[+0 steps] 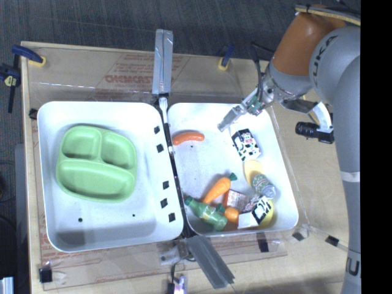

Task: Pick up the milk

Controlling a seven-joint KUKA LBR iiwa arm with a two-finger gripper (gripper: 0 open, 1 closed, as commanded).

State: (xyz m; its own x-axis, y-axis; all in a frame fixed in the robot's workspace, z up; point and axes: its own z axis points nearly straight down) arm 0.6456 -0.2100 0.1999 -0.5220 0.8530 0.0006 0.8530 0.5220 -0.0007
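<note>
Seemingly milk (246,144) — just below jaws.

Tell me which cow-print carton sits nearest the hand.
The black-and-white cow-print milk carton lying alone, just below the hand; the other cow-print carton sits in the bottom clutter.

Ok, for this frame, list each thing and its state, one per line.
gripper: above the right bin, holding nothing
milk carton: lying flat in the right bin, ungrasped
green tray: upright in the left bin
sausage: lying alone near the divider
carrot: lying tilted in the pile
green bottle: on its side
</note>
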